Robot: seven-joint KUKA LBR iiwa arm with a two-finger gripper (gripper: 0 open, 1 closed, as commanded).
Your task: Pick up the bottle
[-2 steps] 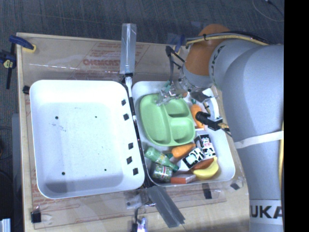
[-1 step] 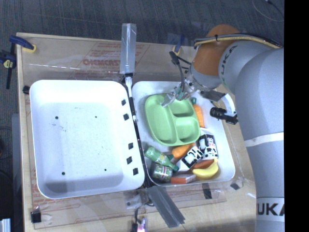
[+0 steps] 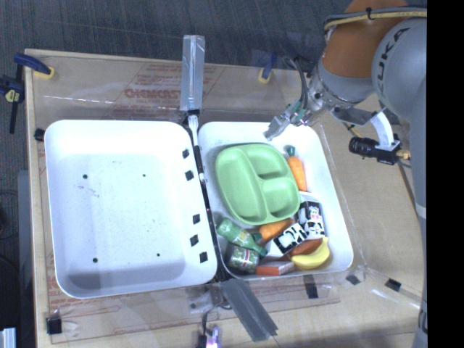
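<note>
A: Where is the bottle (image 3: pixel 239 243) lying?

B: In the right-hand bin (image 3: pixel 335 194), at the near-left corner of the green divided plate (image 3: pixel 255 181). It is green and clear, on its side, partly tucked under that plate's edge, touching the pile of small things there.

A: What else sits around the plate?

B: An orange carrot (image 3: pixel 296 172) lies just beside its right rim. Below the plate there is a second orange piece (image 3: pixel 274 230), a black-and-white printed packet (image 3: pixel 303 230), a yellow banana (image 3: pixel 313 257) and a flat red item (image 3: pixel 274 270), all crowded together near the bottle.

A: And the pincer (image 3: pixel 281 125)?

B: It hangs over the far rim of that bin, just above the plate's far edge, well apart from the bottle. Nothing is between its fingers; whether they are spread or closed I cannot tell, as they are small and blurred.

A: The other bin (image 3: pixel 116 209)?

B: It stands left of the plate, on the same surface (image 3: pixel 377 223), across the divider.
</note>
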